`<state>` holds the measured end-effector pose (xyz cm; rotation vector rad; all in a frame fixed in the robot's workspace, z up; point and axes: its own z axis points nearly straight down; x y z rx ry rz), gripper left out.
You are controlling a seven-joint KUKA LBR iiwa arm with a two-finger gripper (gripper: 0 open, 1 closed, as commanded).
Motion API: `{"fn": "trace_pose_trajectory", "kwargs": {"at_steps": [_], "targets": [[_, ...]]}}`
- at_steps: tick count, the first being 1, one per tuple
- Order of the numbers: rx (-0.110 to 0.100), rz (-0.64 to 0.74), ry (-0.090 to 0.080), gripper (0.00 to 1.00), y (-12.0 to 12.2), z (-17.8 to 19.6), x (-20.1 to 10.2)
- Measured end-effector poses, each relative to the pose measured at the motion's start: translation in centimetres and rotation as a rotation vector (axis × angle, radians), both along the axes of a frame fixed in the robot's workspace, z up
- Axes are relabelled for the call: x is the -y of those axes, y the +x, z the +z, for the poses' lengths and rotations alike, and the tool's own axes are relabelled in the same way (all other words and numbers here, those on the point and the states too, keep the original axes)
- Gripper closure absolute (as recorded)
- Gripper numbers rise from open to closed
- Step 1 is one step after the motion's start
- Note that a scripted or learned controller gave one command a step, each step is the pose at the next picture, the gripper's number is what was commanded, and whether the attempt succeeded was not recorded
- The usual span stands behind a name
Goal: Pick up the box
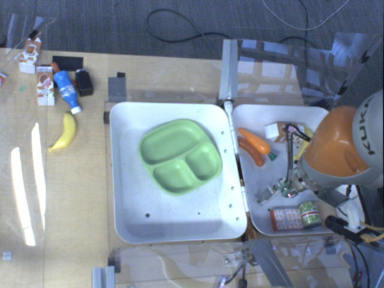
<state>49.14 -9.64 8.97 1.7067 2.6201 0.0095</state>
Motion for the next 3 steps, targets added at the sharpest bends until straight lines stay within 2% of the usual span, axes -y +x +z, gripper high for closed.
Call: {"fn": "trace_pose_trajectory", "kwargs": {"at_steps": [1,2,3], "targets": [[-0.009,-0.048,0.002,0.00,-0.3,1.9,5.5],[0.000,-0.040,0.002,0.00,0.0,0.0,-0.6],[-0.001,-0.044,0.000,0.00,0.0,0.0,5.2]]}}
